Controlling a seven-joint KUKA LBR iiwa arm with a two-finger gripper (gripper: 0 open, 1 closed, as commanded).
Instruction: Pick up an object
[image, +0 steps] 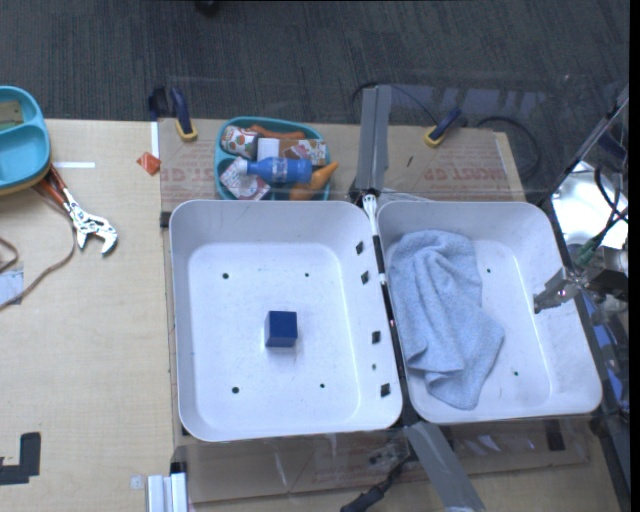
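Note:
A small blue cube (282, 328) sits on the floor of the left white bin (190, 300), slightly below its middle. A crumpled light blue-grey cloth (445, 315) covers the left and middle of the right white bin (540, 390). My gripper (548, 296) is at the right rim of the right bin, low over its right wall. It is to the right of the cloth and apart from it, and far from the cube. Nothing shows in its grasp.
Behind the left bin stands a teal tub (272, 160) with several small items. A wrench (90, 228) and a teal tray (20, 140) lie on the wooden bench at the far left. Orange clamps (436, 134) hold the cardboard behind the bins.

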